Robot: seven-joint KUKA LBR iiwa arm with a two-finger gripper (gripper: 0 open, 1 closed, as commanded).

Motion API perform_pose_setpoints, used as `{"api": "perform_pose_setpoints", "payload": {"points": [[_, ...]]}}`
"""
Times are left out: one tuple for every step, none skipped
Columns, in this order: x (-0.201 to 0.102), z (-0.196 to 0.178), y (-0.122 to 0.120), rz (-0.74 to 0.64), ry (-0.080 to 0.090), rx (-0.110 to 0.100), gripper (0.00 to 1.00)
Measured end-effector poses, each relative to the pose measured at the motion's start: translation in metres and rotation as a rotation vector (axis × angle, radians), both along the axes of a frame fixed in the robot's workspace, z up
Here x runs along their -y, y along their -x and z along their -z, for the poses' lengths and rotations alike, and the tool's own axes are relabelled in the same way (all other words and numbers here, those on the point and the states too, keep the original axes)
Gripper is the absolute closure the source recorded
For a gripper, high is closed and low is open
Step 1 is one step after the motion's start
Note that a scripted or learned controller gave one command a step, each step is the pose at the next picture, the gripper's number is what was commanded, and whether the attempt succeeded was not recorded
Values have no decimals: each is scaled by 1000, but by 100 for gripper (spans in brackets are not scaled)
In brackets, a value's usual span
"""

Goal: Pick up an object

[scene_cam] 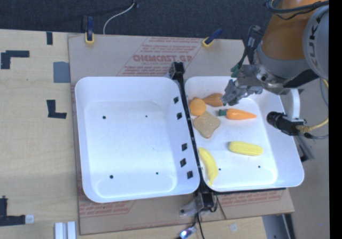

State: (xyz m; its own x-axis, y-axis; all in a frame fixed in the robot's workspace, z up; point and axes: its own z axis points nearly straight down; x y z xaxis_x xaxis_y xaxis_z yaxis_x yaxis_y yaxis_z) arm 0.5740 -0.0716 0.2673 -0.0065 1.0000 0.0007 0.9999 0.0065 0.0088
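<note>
The right bin (278, 176) holds several toy foods. An orange carrot (240, 115) lies near its middle right, with an orange ball (197, 107) and a brown bread roll (213, 99) to its left. A tan slice of bread (206, 124) lies below the ball. A corn cob (246, 148) and a yellow banana (208, 164) lie nearer the front. My gripper (233, 97) hangs low over the bin, just right of the bread roll and above the carrot's green end. I see nothing between its fingers.
The left bin (85, 125) stands beside the right one, split from it by a black divider (183, 125). A black cylinder (280, 121) on the arm overhangs the right bin's right rim. Blue and yellow clamps (88, 36) hold the cardboard at the back.
</note>
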Motion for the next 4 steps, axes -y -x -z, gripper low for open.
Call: {"api": "perform_pose_setpoints", "payload": {"points": [[-78, -100, 44, -5, -3, 1, 100], [-128, -46, 11, 1, 1, -13, 100], [-61, -91, 35, 12, 3, -5, 100], [-128, -139, 29, -2, -1, -5, 100]]}}
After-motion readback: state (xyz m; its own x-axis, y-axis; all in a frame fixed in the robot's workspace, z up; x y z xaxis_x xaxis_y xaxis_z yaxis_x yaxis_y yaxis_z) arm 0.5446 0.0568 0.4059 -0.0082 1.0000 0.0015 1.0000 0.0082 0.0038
